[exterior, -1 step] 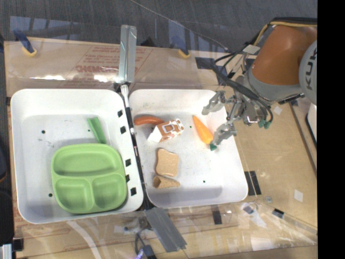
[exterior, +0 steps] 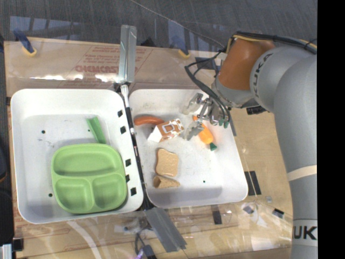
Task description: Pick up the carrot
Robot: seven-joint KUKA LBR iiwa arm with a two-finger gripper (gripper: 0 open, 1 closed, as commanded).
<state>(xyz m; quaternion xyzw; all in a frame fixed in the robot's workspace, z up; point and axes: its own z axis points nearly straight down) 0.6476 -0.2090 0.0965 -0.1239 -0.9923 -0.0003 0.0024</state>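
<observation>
Camera view | carrot lies in right bin, far right part, by the bread | tool low, touching it; open or closed, cannot tell | carrot not lifted yet; grab and lift left

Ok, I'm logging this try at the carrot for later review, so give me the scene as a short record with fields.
gripper: low in the right bin, close by the carrot; finger state not clear
carrot: orange with a green end, lying on the bin floor at the gripper's tip
right bin, other items: sausage, small carton, bread slices
left bin: green divided plate, green stick
</observation>
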